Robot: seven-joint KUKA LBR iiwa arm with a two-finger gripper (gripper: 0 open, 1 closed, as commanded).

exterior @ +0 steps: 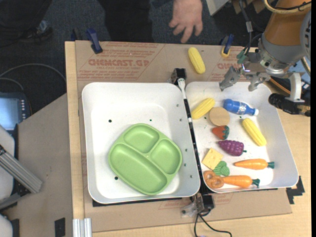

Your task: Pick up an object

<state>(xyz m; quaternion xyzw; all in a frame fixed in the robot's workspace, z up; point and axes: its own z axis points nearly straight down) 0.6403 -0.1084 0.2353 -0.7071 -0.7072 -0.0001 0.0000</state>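
the pincer (243, 79) hangs over the far edge of the right bin (286, 147), its two fingers spread apart and released, with nothing between them. below it and nearer the camera the bin is crowded with toy food. closest to the pincer is a blue bottle (239, 107) lying on its side, touching a round tan biscuit (219, 116). just left of that, a corn cob (203, 108) leans against the wall shared with the left bin (94, 132). a second corn cob (254, 132) lies slantwise to the right of the bottle. further toward the near side sit a strawberry (220, 132), a bunch of purple grapes (231, 146), a yellow cheese wedge (213, 159), a small green piece (221, 169), and two carrots, one (253, 164) above the other (236, 181), the lower one close to an orange slice (211, 179) in the near corner.

the left bin holds a green divided plate (144, 157). a third corn cob (196, 60) rests outside both bins on the cardboard covering the counter (128, 63), well apart from the pincer. a person's hand (186, 15) hovers beyond the far edge of the counter.
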